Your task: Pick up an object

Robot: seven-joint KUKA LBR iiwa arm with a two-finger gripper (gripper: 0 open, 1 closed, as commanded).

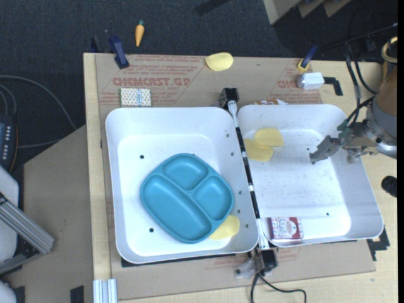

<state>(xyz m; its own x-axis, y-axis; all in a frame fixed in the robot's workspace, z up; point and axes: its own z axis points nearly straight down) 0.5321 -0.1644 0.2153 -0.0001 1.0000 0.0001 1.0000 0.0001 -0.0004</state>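
Camera view puts the gripper (329,150) inside the right bin (303,223), near its right wall, with fingers that look slightly spread and nothing between them, though the blur makes this uncertain. Two yellow chips (264,144) lie overlapped by that bin's left wall, well apart from the gripper. A small packet (285,228) sits at the bin's front rim. To grasp well, I judge the arm should centre over the chips, then descend with fingers straddling them.
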